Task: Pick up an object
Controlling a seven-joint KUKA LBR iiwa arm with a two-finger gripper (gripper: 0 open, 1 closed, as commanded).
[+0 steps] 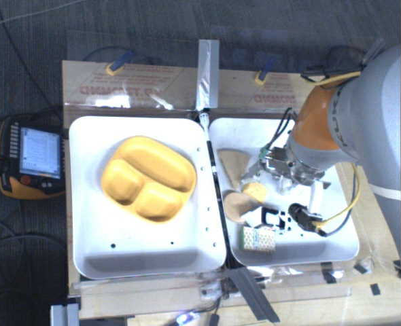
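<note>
A grey robot arm (384, 128) with an orange band (316, 124) reaches in from the right over a brown board table (139, 87), its faded red lettering showing through a glossy clear sheet. Two shallow white bins with rounded corners sit on it side by side, meeting along one edge. The left bin (92, 236) carries a big yellow lump (148, 176), smooth, matte and three-lobed, resting near its middle. The right bin (343, 246) lies under the wrist, where the pincer (272, 172) hangs low over a cluster of small things. Wrist hardware stands in the way, so whether the pincer is spread or pressed together cannot be told. On the dark carpet left of the table lies an orange-and-black handheld controller (29, 156) with a pale lit screen. A strip of silver tape (208, 70) stands at the back where the bins meet. In the right bin a flat tan wedge (232, 163) lies near the left wall, with a round tan disc (236, 206) in front of it. A small white-and-green patterned carton (258, 238) sits near the front wall. A black-and-white piece (274, 217) lies just behind the carton. A small yellow lump (255, 191), rough-looking and rounded, rests just beside the pincer and next to the disc.
</note>
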